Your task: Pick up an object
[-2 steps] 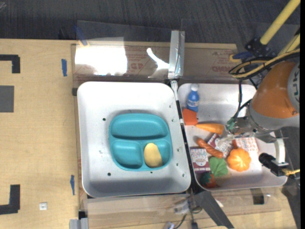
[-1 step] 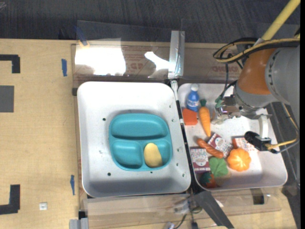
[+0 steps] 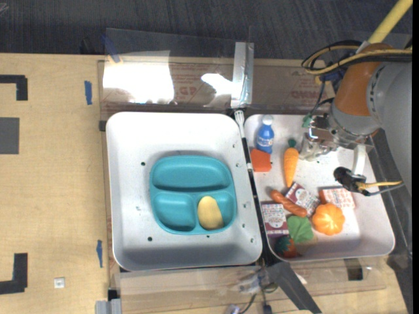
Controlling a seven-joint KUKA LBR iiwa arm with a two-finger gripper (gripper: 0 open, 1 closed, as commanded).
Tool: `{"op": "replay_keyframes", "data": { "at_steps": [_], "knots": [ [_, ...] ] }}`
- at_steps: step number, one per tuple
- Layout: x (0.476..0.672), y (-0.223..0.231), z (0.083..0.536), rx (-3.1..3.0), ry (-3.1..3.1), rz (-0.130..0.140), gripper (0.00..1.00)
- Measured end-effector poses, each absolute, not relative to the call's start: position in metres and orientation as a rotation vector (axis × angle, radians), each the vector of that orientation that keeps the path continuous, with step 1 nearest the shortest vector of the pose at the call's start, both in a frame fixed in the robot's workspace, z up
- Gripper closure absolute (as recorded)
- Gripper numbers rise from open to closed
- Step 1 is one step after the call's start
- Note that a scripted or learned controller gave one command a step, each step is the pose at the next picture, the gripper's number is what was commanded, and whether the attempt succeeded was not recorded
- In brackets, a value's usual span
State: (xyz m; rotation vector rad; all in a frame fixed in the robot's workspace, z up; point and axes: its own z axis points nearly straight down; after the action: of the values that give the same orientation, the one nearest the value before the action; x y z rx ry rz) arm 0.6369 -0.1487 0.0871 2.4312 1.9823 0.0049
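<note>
I am hovering my claw (image 3: 317,144), grip state impossible to tell, over the right bin (image 3: 380,237); the toy carrot (image 3: 290,166) is lying just beside it, needing a straight descent astride its narrow width.

One fixed overhead camera looks slantwise down on both bins (image 3: 124,175).

Grey arm (image 3: 393,103), orange band, yellow cables

In the right bin (image 3: 383,231) lay a carrot (image 3: 290,166), pointing down, a small blue-capped bottle (image 3: 264,137), an orange fruit (image 3: 328,219), green and red pieces and small packets. A yellow potato (image 3: 210,212) sat in the teal tray (image 3: 190,175) in the left bin (image 3: 131,142).
</note>
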Motion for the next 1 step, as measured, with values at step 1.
{"op": "replay_keyframes", "data": {
  "at_steps": [1],
  "knots": [
    [0.6361,-0.1484,0.0858,2.433,1.984,0.002,0.00]
  ]
}}
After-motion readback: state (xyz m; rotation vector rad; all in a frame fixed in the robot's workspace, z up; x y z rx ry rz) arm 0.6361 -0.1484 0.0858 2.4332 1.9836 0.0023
